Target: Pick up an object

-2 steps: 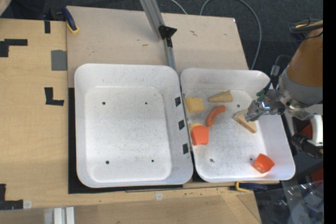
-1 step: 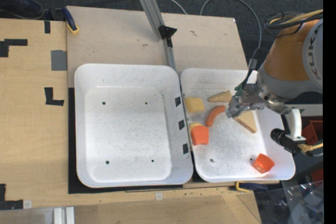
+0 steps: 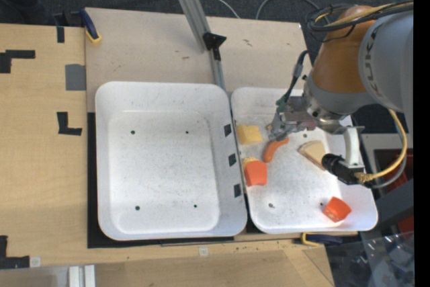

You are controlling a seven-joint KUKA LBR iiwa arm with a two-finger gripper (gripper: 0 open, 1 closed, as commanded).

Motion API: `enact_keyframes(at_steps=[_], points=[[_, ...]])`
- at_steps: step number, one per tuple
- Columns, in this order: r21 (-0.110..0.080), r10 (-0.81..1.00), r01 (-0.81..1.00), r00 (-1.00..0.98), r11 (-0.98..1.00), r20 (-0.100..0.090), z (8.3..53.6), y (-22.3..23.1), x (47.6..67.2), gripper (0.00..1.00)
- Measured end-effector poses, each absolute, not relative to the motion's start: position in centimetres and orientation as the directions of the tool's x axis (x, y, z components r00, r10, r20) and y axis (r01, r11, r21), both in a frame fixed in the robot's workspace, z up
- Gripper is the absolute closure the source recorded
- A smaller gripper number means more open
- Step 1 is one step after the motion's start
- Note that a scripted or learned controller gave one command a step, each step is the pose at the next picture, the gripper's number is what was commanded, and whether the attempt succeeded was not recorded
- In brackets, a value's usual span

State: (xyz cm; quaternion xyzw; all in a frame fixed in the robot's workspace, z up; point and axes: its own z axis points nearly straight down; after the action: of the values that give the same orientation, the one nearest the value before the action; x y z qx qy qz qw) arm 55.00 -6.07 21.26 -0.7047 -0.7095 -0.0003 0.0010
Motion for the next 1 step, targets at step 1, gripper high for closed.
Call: enact_keyframes(at_steps=[1], points=[[-0.002,1.0,1.0,-0.008,0.008,0.002,20.68,-0.21,56.42,1.0]])
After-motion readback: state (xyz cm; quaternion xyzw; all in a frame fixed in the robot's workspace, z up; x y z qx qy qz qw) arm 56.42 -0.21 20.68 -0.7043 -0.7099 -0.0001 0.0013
